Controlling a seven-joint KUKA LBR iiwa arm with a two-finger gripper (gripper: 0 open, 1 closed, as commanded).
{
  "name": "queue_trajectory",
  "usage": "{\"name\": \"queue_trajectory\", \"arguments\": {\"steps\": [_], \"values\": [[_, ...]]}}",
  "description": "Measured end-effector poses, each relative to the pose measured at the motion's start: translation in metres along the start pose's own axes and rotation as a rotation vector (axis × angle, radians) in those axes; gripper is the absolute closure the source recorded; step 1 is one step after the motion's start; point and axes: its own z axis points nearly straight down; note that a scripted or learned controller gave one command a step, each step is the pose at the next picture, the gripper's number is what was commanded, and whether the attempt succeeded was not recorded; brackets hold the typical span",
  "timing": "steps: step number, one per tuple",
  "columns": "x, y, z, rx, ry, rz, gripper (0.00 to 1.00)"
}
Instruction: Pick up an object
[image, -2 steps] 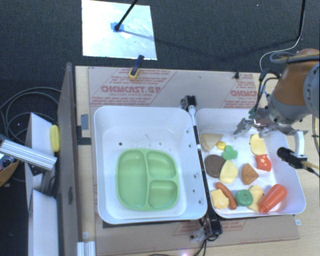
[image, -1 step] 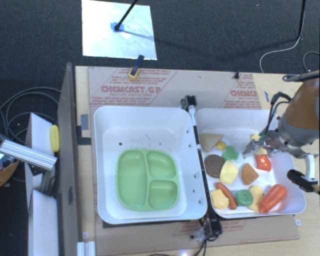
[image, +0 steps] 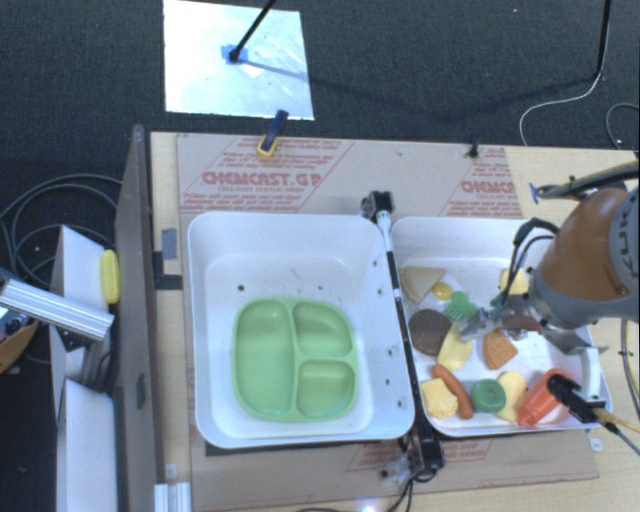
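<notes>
Down in the right bin (image: 470, 228), the gripper (image: 487, 320) hangs low over the crowd of toy food, its dark metal parts reaching leftward from the grey wrist and the orange band (image: 590, 255). Whether it is spread or pinched I cannot tell (the tip is a blur of grey against the clutter), and nothing shows plainly caught in it.

Just beside the tip, on its left, lies a bright green leafy piece (image: 461, 305), ragged at the edges. Under the tip and a little to the right sits an orange-brown crusty piece (image: 498, 349), roughly triangular. Left of these rests a dark brown rounded piece (image: 429, 331), touching a pale yellow block (image: 454, 352). Further up lie a tan wedge (image: 421, 281) and a small yellow lump (image: 442, 292).

Along the near wall of the bin are an orange sausage (image: 453, 388), a yellow cube-like piece (image: 437, 399), a green round piece (image: 488, 396), another pale yellow piece (image: 512, 386) and a red-orange piece (image: 539, 401), packed close together.

The left bin (image: 290, 235) holds a light green divided plate (image: 295, 359) with three compartments, lying flat. Both bins rest on a brown board (image: 300, 170) printed with red lettering.
</notes>
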Motion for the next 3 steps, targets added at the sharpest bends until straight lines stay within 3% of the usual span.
{"name": "queue_trajectory", "arguments": {"steps": [1, 2, 3], "values": [[0.001, -0.003, -0.005, 0.016, 0.008, 0.0, 1.0], [0.08, 0.038, -0.096, 0.02, 0.011, -0.006, 1.0], [0.078, 0.036, -0.093, 0.025, 0.011, -0.001, 0.0]]}}
